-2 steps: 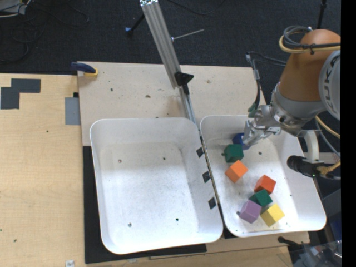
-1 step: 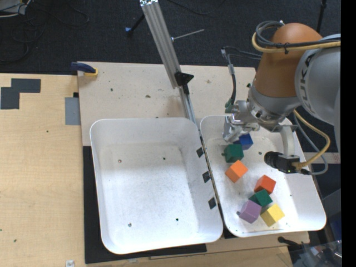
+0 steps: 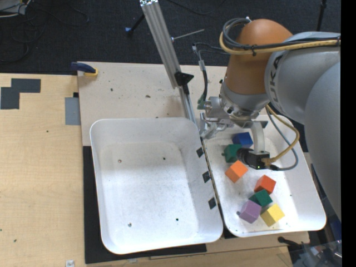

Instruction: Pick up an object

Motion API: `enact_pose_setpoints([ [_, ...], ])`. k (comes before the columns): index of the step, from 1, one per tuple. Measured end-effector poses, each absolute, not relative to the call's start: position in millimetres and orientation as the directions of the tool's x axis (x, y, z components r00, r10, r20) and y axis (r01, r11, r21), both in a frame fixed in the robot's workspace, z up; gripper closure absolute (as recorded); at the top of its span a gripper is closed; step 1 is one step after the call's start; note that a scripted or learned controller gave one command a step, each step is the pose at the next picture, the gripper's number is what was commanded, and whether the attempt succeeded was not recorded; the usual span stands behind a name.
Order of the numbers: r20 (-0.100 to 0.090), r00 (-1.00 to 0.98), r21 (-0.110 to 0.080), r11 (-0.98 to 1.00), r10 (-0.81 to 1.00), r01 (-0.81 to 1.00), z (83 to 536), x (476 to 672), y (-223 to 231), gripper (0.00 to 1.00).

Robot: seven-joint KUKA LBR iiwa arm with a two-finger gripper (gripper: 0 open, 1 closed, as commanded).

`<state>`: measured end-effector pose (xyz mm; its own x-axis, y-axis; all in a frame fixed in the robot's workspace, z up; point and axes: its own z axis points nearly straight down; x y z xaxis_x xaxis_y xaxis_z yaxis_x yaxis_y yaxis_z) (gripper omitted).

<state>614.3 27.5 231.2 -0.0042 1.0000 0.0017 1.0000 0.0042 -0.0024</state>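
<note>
The grey arm [image 3: 311,88] bends down from the right, orange band above its wrist, the gripper [image 3: 214,124] directly below; finger state cannot be made out.

Blocks [image 3: 253,191] clustered in right bin [image 3: 311,216]; left bin [image 3: 105,149] beside.

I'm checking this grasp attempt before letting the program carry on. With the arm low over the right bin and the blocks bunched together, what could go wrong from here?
1. The blocks crowd together: the orange block touches the green block, so closing on one may shove or trap its neighbour.
2. The gripper hangs near the wall of the right bin beside the left bin; descending there might strike the rim.
3. The black cable loops low over the blocks and could snag.
</note>
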Motion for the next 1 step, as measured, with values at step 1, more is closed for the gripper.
enact_pose_setpoints([
  [1,0.001,-0.003,-0.002,0.003,1.0,1.0,220.2,636.4,78.7,1.0],
])
